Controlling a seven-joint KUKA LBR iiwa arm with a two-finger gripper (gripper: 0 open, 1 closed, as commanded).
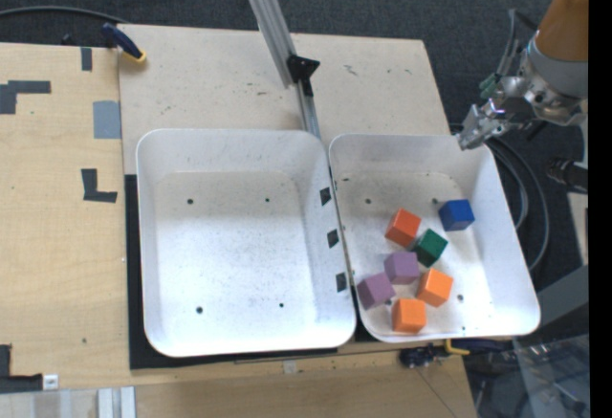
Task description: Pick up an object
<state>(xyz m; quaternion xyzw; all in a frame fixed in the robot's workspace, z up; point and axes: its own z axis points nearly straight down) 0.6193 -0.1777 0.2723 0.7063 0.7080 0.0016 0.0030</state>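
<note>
- While the claw (pixel 475 132) hangs over the right bin's (pixel 507 215) upper-right rim, its opening is too small to judge; nothing visibly held.
- Blocks (pixel 413 265) cluster tightly mid-bin.
- Risk: fingers straddle two blocks, or nudge one aside.

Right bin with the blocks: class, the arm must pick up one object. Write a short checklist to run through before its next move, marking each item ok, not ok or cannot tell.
1. Objects available: seven blocks lie in the right bin: ok.
2. Gripper over a block: it sits at the bin's upper right rim, beside none: not ok.
3. Gripper carrying nothing: ok.
4. A block standing apart for easy grasping: the blue block is apart from the others: ok.
5. Clustered blocks: the green block touches its neighbours: not ok.
6. Finger opening: cannot tell.
</note>
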